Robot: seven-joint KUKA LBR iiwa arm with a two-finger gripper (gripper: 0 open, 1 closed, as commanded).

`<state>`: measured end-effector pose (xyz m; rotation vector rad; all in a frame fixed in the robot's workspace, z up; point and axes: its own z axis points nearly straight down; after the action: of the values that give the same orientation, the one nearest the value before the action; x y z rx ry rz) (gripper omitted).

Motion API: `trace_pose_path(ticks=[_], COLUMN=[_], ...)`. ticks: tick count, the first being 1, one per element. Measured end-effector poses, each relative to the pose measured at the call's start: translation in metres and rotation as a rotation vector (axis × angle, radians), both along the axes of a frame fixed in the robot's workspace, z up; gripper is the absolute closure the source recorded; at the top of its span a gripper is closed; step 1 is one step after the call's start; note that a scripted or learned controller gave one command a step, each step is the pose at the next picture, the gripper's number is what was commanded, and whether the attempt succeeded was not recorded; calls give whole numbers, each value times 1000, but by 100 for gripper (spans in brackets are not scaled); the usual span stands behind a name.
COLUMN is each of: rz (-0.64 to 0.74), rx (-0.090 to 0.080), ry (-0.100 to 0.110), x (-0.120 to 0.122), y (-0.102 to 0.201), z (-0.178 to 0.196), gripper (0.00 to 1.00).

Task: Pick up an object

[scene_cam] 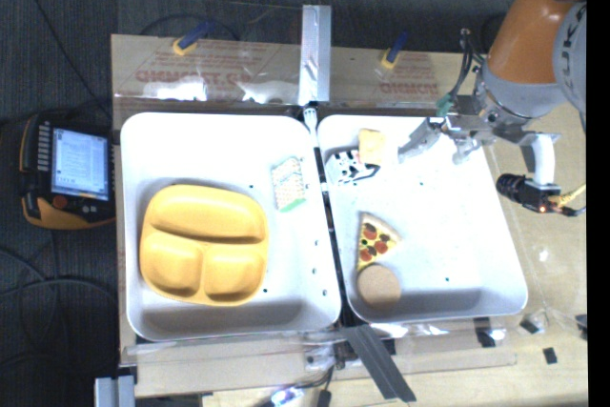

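claw (434,136): upper right of frame, over right bin (477,234), grip state unclear | step: approach | advice: descend squarely over yellow block (371,145), clear of the bin wall

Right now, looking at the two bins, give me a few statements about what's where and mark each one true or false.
1. The yellow divided tray lies in the left bin. True.
2. The pizza slice toy sits in the left bin. False: it is in the right bin, near its left wall.
3. The gripper hovers over the upper part of the right bin. True.
4. The gripper holds the round brown disc. False: the disc lies at the right bin's lower left, just below the pizza slice toy, far from the gripper.
5. A handheld screen device lies on the floor left of the bins. True.
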<state>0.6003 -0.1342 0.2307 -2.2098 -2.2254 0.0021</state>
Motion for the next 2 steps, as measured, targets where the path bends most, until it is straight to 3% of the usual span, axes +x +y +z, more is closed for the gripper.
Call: trace_pose_path(ticks=[1,2], rz=[-218,-174], rx=[-3,-5], ry=[0,3], x=[-24,-19], y=[15,31], z=[40,-4], gripper=[0,0])
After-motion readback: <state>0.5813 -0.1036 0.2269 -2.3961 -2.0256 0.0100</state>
